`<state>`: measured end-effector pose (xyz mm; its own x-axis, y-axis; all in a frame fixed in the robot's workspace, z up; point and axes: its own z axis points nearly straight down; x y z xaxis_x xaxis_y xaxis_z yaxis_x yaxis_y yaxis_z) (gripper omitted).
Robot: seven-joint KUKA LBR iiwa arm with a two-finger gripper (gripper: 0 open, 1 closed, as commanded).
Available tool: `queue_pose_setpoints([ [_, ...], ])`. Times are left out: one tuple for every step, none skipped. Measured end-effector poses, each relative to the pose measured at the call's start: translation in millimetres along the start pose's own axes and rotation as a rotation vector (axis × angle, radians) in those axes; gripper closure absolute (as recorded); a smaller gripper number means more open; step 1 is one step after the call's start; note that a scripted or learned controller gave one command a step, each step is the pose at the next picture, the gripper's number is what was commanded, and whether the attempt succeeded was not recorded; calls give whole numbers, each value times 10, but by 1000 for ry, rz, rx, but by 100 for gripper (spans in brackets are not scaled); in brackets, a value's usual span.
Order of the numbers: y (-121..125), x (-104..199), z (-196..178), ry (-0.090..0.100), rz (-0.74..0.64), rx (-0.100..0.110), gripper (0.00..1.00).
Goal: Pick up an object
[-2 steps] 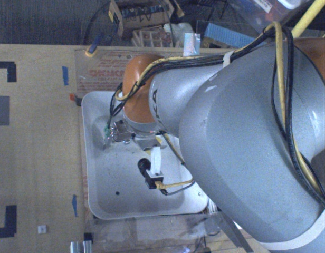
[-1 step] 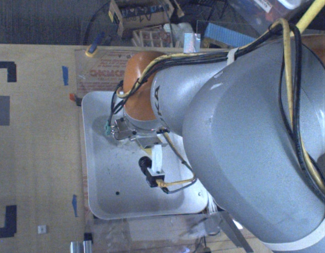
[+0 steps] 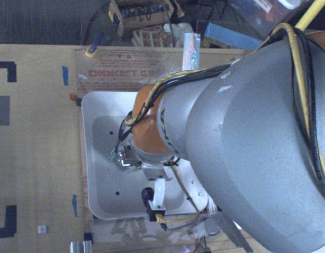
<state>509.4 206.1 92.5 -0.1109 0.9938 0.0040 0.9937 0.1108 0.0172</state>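
The big grey arm reaches in from the right and covers most of the white bin (image 3: 99, 141). Its orange wrist band (image 3: 146, 125) sits over the bin's middle, pointing down into it. The gripper (image 3: 122, 158) hangs below the band near the bin floor, mostly hidden by the wrist; only a metal part with a green tip shows at its left side. No object shows between or near its fingers from this angle.
A bare strip of the bin floor shows at the left, with small dark holes (image 3: 117, 194). The wooden bench (image 3: 36, 141) bears black and blue tape marks. Cables (image 3: 173, 220) and a black connector hang by the bin's near rim. Clutter lies beyond the bench's far edge.
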Motion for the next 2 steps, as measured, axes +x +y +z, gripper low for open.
queue_pose_setpoints([
  [-297,11,-379,-4,-34,18,100],
  [-232,-957,6,-2,-57,6,100],
])
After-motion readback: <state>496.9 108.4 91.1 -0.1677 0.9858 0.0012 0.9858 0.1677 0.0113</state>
